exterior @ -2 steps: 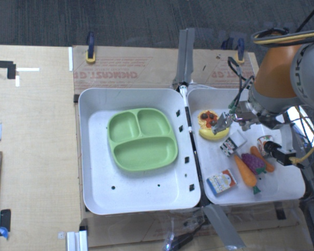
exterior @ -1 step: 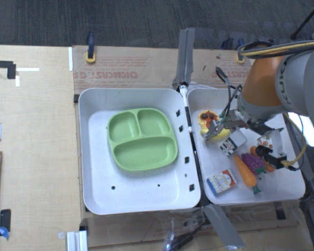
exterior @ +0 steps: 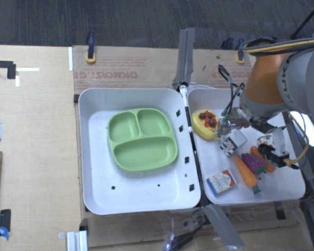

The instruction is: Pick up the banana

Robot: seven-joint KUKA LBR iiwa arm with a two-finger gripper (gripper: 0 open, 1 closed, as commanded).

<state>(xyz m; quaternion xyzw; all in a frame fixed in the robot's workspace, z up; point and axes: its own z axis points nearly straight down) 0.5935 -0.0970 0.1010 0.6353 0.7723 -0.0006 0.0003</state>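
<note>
Nearest us in the right bin (exterior: 282, 192), at about six o'clock of its floor, lies a small carton (exterior: 221, 182), and just to its three o'clock a carrot (exterior: 245, 171) with a bunch of purple grapes (exterior: 254, 160) touching it. We would leave all of these alone; they sit well toward the near wall and are no part of the step.

Farther in, at about ten o'clock of that bin, is the banana (exterior: 201, 128), a yellow curve close against the divider between the two bins, with a small pizza-like toy (exterior: 208, 119) resting on or against its upper side (we cannot tell which). The hand (exterior: 231, 125) hangs just to the banana's three o'clock, very near its end, above a small white and black item (exterior: 229, 144). Whether the hand is wide or narrow we cannot tell, since the wrist and cabling crowd it from this angle.

To do this well, we judge the hand should shift toward nine o'clock until it is centred over the banana's exposed lower curve, turn so it closes across the narrow width rather than along the length, and descend clear of the pizza toy and the bin wall. The divider leaves little room on the far side, so a slanted approach risks a scrape.

Beyond, in the left bin (exterior: 94, 192), the green divided plate (exterior: 142, 139) lies untouched.
</note>
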